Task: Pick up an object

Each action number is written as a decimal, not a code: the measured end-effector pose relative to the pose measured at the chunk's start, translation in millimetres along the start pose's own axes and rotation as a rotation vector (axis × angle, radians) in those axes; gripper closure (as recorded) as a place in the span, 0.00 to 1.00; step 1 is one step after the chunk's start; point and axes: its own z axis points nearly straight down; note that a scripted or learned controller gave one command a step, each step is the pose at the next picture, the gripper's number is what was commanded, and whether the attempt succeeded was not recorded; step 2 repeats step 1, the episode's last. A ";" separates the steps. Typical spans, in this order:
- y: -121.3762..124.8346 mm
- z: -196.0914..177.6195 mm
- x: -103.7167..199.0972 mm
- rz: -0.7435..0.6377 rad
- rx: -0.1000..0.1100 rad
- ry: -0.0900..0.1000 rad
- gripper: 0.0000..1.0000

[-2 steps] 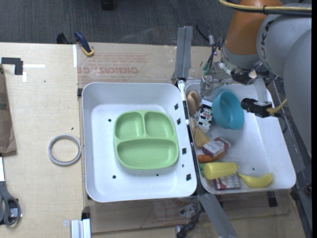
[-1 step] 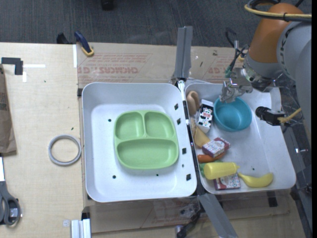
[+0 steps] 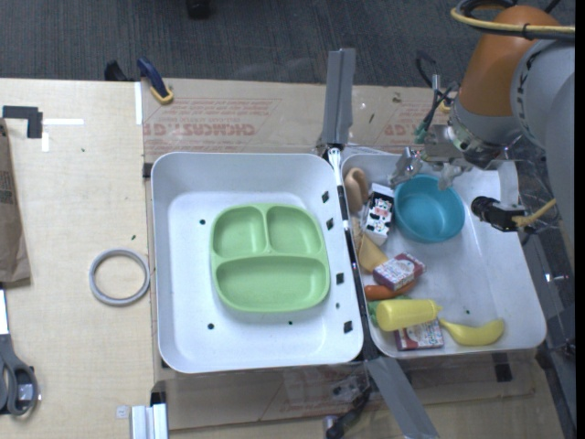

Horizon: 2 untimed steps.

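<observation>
My gripper (image 3: 428, 168) hangs over the far end of the right bin (image 3: 507, 273), right at the far rim of a blue bowl (image 3: 431, 214). It is open, one finger on each side of that rim, and nothing is held between them. To the bowl's left lie a brown bun (image 3: 356, 187), a cow-patterned carton (image 3: 379, 214) and a yellow wedge (image 3: 370, 254). Nearer the front are a small red box (image 3: 398, 272), an orange carrot (image 3: 378, 293), a yellow bottle (image 3: 407, 314) and a banana (image 3: 473, 332).
The left bin (image 3: 183, 273) holds a green divided plate (image 3: 270, 256). A grey ring (image 3: 120, 275) lies on the bench to the left, with scissors (image 3: 16, 384) at the front left corner. A grey post (image 3: 339, 94) stands behind the gap between the bins.
</observation>
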 end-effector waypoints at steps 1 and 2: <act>8.1 71.7 -24.1 0.013 -0.006 -0.001 0.00; 8.1 71.7 -24.1 0.013 -0.006 -0.001 0.00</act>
